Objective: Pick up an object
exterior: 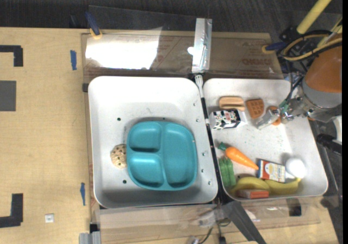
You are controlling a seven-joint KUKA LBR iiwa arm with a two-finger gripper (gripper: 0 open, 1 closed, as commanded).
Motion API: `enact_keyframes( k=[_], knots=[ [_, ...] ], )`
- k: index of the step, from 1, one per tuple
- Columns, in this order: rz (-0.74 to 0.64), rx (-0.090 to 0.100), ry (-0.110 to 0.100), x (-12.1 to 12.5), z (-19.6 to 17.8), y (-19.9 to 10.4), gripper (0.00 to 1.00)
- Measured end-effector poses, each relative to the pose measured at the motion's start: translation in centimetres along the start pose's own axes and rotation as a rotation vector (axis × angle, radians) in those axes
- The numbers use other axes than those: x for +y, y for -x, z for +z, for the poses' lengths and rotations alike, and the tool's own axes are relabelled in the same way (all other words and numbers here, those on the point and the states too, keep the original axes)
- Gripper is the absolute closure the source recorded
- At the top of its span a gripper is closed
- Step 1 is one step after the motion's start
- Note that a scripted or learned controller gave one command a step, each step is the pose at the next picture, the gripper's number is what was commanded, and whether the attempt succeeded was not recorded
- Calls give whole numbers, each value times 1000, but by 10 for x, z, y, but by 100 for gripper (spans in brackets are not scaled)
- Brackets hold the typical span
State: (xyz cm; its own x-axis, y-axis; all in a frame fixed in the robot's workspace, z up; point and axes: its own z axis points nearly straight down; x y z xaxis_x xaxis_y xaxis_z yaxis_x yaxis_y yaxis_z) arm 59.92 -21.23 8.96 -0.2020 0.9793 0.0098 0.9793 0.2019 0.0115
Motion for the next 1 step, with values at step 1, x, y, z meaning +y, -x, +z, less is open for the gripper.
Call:
enact_keyframes(
  k=[1],
  knots=[
    [-264,-23,-9,65,2,-47,0]
  ],
)
